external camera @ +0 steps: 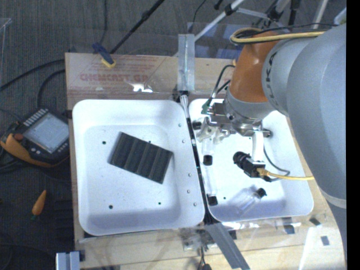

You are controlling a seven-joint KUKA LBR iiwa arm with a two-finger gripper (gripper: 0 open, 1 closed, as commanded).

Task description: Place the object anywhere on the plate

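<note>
The plate (140, 157) is a dark, ribbed rectangle lying at a slant in the middle of the left bin (95, 114). A small clear object with a dark end (249, 198) lies near the front of the right bin (281, 204). My gripper (209, 135) hangs over the right bin's left side, close to the wall between the two bins. It is behind and to the left of the clear object and well apart from it. The grey arm with its orange band (253, 72) hides the right bin's back part.
A black connector with a yellow cable (247, 165) hangs off the wrist over the right bin. Outside the bins, a handheld controller (42, 136) lies on the floor at left. A clear upright post (185, 61) stands behind the bins' shared wall.
</note>
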